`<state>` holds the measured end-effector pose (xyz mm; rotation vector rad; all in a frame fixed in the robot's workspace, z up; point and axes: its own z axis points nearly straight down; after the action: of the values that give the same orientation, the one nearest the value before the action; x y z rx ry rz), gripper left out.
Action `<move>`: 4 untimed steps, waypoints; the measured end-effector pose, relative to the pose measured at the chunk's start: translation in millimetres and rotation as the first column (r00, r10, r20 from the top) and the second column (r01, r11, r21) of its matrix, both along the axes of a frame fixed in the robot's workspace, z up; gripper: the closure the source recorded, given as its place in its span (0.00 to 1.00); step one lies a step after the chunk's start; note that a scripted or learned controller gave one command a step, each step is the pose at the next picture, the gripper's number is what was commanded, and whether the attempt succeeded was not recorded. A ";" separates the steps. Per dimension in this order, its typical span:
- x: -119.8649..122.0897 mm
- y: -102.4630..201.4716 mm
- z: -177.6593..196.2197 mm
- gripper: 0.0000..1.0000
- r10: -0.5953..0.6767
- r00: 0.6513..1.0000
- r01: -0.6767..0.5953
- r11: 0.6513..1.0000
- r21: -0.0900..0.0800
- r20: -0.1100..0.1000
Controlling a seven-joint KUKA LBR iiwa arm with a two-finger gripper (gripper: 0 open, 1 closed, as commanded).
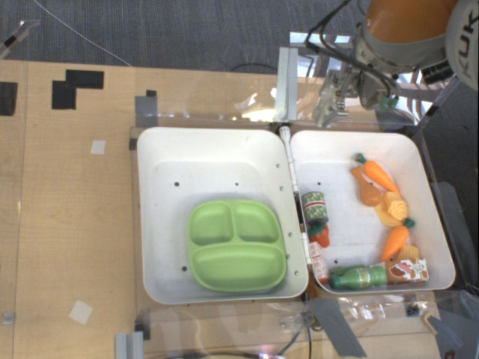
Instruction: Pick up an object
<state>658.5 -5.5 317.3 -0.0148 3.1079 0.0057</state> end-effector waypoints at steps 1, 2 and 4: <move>1.9 1.0 14.2 1.00 0.002 1.000 -0.002 1.000 0.001 0.012; -96.9 30.5 0.2 1.00 -0.099 0.995 0.099 0.995 -0.001 -0.024; -21.8 -72.0 -17.9 1.00 -0.039 0.999 0.038 0.999 -0.004 -0.025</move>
<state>636.7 -77.5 299.4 0.0454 3.1331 -0.0008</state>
